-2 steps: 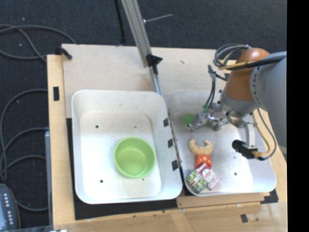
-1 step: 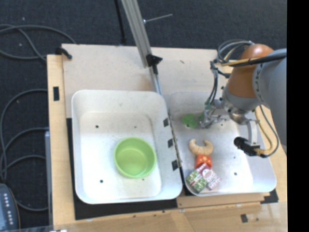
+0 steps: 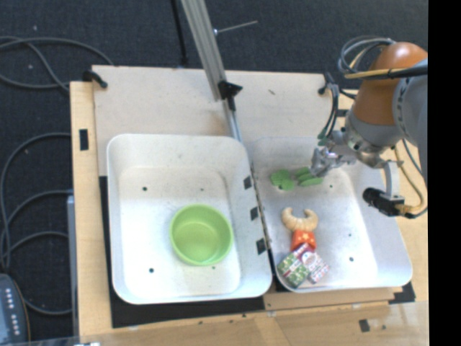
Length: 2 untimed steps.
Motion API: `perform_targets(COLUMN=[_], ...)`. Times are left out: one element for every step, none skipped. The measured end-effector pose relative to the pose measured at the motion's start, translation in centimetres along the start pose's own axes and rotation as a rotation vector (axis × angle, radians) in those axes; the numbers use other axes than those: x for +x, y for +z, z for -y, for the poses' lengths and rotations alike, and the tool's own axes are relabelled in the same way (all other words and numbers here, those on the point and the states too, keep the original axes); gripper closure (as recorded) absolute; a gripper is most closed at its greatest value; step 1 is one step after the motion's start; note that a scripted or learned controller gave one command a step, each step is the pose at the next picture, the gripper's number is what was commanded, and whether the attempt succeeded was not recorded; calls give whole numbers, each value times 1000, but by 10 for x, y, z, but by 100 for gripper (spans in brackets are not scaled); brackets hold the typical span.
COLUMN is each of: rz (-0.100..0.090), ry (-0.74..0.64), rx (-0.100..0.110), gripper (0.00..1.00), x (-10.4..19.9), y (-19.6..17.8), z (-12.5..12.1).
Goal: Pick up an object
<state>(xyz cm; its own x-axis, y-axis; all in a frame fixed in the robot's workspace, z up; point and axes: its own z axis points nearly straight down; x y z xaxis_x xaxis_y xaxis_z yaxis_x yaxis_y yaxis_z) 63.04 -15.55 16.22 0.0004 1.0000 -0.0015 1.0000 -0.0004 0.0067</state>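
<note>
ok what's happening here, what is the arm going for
A robot arm reaches in from the right, with its gripper low over the right bin, right at one end of a small green object lying near the bin's far side. Whether it has a grasp cannot be told. Nearer the front of that bin lie a tan curved piece, an orange item and a red and green packet. The left bin holds a green bowl.

Bench [image 3: 158, 99], as I log it: pale board top. Directly on it, two shallow white bins side by side, left bin [image 3: 126, 157] and right bin [image 3: 374, 244], touching.
</note>
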Motion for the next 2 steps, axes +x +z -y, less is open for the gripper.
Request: perform_targets(rz=[1,-1], ry=[-4,-6], rx=[-2,3], gripper=[100,100], x=[-2,-3], y=[-65,-85], z=[-6,-8])
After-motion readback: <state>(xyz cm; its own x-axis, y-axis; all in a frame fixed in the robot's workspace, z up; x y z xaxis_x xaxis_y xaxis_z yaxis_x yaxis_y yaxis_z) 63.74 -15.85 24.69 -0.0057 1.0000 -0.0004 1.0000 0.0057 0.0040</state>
